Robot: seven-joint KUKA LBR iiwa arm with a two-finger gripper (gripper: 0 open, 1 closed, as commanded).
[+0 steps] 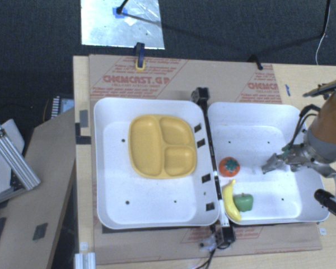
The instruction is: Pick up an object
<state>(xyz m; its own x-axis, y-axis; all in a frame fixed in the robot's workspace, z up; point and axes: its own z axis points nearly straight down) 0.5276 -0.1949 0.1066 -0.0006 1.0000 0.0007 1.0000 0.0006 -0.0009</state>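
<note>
In the right bin (252,128) lie a red tomato-like toy (229,166), a yellow banana (231,202) and a small green pepper-like toy (244,202) next to the banana. My gripper (269,166) reaches in from the right and hovers over the bin's middle, right of the tomato and apart from it. Nothing shows between its fingers.
The left bin (109,206) holds a yellow divided plate (161,146). A black divider (208,150) runs between the bins. Cardboard (157,74) lies under both bins, with a shiny sheet (122,14) beyond it. The arm's orange-banded body (330,128) hangs over the right bin's right edge.
</note>
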